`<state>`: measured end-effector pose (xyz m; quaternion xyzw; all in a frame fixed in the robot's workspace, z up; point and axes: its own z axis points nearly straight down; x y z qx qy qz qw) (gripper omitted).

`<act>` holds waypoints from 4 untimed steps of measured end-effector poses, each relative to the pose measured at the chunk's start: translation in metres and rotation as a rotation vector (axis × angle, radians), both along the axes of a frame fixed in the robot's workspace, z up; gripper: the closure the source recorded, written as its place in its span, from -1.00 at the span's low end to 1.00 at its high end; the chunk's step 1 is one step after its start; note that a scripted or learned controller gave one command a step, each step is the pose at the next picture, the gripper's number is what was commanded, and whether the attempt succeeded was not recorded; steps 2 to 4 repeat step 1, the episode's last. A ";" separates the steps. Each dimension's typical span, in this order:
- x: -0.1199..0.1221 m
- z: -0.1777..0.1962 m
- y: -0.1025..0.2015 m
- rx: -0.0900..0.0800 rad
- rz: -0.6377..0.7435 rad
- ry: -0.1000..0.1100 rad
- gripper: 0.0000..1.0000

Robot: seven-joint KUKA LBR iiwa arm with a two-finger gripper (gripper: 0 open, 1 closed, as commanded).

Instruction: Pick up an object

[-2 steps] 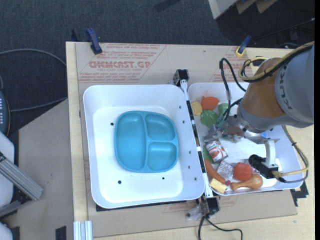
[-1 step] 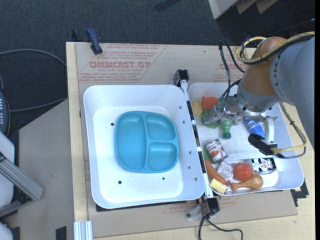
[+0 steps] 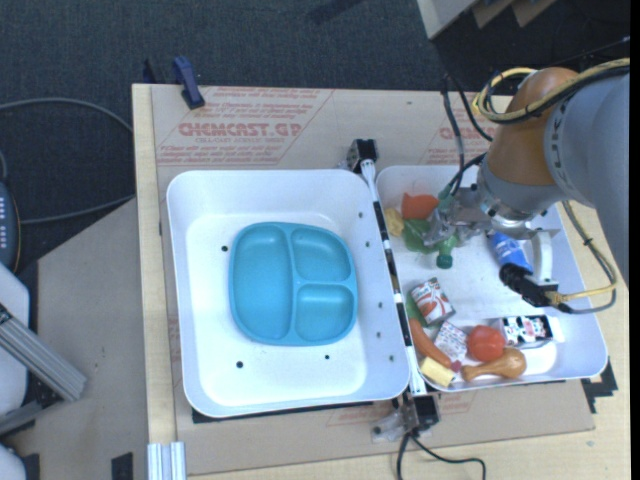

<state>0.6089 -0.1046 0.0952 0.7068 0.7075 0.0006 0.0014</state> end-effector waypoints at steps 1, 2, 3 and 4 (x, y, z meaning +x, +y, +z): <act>-0.011 0.090 0.057 0.002 0.001 0.001 1.00; -0.011 0.090 0.057 0.002 0.001 0.001 1.00; -0.011 0.090 0.057 0.002 0.001 0.001 1.00; -0.011 0.090 0.057 0.002 0.001 0.001 1.00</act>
